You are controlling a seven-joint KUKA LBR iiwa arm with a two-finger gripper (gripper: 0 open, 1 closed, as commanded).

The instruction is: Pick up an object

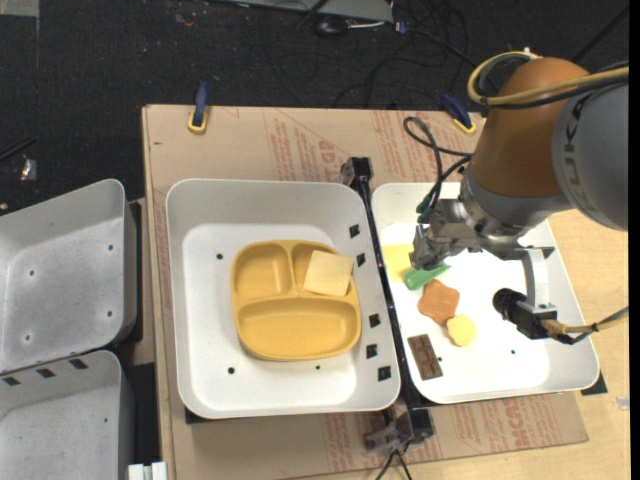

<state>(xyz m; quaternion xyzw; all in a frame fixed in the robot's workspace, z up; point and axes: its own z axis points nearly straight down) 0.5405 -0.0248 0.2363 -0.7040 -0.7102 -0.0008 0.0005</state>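
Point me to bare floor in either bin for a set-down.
Right bin: bare along the near edge, right of the brown block. Crowded under the gripper: green piece, orange piece, yellow round. Left bin: bare strips around the yellow tray.

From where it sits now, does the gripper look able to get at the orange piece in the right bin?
Probably yes. The gripper is low in the right bin, close above the orange piece, which lies uncovered, with a green piece and a yellow piece crowding it.
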